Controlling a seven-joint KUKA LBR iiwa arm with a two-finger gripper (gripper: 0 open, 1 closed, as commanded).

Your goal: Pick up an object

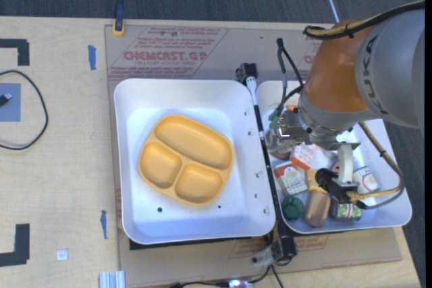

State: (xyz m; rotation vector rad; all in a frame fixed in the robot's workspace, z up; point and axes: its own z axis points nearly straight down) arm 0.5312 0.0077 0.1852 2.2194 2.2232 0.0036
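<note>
Toward the near end of the right bin (403, 211) lies a crowded heap of small things, any of which could serve as the object to pick up: a red and white packet (291, 180), a second packet (309, 155) just behind it, a dark green lump (293, 206), a brown bottle (317, 207) beside that, a small green jar (345, 211) and a white bottle (365, 180). All of them appear to rest on the bin floor, touching or nearly touching one another, and none looks lifted. Just behind the heap, at the bin's left wall, the gripper (282, 133) is down low inside the bin, close above the packets. The wrist hides much of it, so I cannot tell whether it is open or closed, and nothing can be seen held in it. Above it the grey arm (391, 64) with its orange band reaches in from the right and covers the far half of this bin. To the left, the other bin (128, 98) holds one yellow divided tray (185, 157), well apart from the gripper. Both bins sit on a pale wooden desk (61, 165). Judging by this, the approach is made but the pick is not yet achieved: closing on one thing and raising it clear of the heap is what remains.
</note>
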